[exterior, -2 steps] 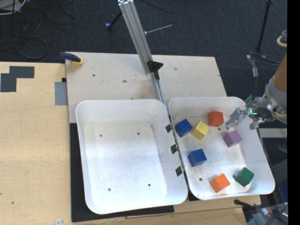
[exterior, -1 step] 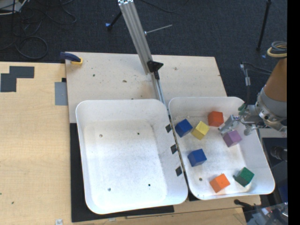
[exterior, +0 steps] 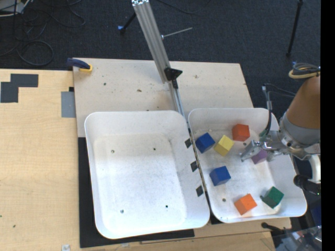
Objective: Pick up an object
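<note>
Beside the orange cube [exterior: 241, 132], within the right bin [exterior: 298, 205], your tool [exterior: 255, 153] sits low against a purple block [exterior: 259, 157], suggesting a grasp attempt; its finger state cannot be told.

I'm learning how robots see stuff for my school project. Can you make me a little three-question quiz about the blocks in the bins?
1. True or false: all the blocks lie in the right bin.
2. How many blue blocks are there? A) one B) two C) three
3. Fill in: the block right next to the gripper is ____ in colour.

Key:
1. True. The left bin holds none of them.
2. B. One blue block lies by the yellow block, the other blue block nearer the middle.
3. Purple. The purple block lies beside the gripper, between the red-orange block above it and the green block below.
</note>
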You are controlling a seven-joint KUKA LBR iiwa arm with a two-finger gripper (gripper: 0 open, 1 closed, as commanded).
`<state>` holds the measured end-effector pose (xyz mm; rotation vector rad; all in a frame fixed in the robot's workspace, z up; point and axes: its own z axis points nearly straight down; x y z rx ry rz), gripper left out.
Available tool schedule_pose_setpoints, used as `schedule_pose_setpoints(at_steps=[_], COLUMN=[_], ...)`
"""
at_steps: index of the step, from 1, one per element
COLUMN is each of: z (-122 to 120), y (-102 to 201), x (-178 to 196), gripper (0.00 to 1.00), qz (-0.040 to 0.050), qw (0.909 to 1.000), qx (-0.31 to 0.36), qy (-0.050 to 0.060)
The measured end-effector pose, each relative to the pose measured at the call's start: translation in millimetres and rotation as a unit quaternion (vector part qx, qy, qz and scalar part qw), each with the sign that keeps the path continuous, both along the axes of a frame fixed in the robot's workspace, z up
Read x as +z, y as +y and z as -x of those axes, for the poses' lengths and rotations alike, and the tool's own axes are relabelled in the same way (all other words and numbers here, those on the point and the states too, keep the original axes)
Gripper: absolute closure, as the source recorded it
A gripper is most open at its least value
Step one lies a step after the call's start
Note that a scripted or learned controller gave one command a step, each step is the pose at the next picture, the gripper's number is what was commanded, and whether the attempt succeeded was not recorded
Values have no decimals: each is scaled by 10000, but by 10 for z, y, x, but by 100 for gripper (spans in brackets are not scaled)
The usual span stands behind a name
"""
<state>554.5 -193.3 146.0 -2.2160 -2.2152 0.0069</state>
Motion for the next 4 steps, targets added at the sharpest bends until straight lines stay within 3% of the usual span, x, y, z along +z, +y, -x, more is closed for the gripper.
schedule_pose_setpoints(at_steps=[1, 2, 4], z=[12, 10, -12], y=[11, -5, -105], x=[-535, -411, 818], gripper=[0, 100, 100], qz=[4, 5, 23], qw=[10000, 10000, 10000], qx=[-2, -32, 0], qy=[-12, -22, -66])
